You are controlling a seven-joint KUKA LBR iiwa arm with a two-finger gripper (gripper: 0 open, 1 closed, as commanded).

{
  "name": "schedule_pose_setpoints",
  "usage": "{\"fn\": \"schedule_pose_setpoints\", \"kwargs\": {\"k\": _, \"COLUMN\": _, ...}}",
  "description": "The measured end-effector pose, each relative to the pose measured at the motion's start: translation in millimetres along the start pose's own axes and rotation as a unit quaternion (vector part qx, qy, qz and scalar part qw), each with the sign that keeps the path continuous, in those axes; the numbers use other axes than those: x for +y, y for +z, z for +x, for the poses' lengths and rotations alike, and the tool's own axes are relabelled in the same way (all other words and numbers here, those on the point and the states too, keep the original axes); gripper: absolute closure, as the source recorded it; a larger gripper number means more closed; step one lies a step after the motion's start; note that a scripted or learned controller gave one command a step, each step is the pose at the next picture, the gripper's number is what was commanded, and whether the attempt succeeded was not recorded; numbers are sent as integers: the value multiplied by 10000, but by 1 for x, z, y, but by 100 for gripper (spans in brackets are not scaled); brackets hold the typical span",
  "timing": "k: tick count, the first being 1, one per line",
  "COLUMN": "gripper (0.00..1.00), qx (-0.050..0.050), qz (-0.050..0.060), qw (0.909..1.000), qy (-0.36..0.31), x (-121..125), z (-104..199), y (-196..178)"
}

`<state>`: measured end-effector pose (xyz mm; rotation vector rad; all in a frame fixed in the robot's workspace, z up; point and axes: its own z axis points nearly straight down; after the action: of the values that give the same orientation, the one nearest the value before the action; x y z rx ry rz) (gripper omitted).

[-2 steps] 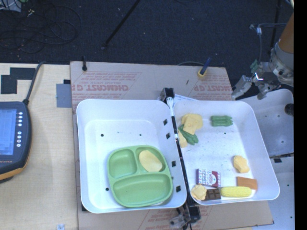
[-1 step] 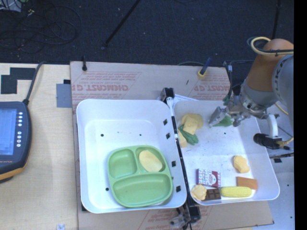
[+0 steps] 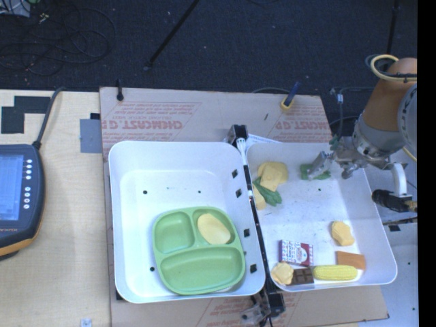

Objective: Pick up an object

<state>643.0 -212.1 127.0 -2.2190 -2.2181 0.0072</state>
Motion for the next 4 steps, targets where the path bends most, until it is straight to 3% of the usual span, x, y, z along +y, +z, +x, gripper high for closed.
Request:
{"fn": "schedule_pose_setpoints", "kwargs": {"k": 1, "gripper": 0, "qx": 7, "qz": -13, "qw": 10000, "qy": -6, "x": 1, "z": 19, "y": 42}}
{"fn": "schedule_pose_setpoints", "kwargs": {"k": 2, "gripper": 0, "qx": 1, "qz": -12, "qw": 10000, "qy": -7, "x": 1, "z": -1, "y": 27}}
{"fn": "schedule_pose_setpoints", "kwargs": {"k": 3, "gripper": 0, "qx": -4, "qz": -32, "qw": 10000, "qy": 6, "x": -26, "z": -3, "y": -44}}
{"fn": "schedule_pose_setpoints", "kwargs": {"k": 4, "gripper": 100, "qx": 13, "qz": 21, "qw": 10000, "qy": 1, "x": -27, "z": -3, "y": -46}}
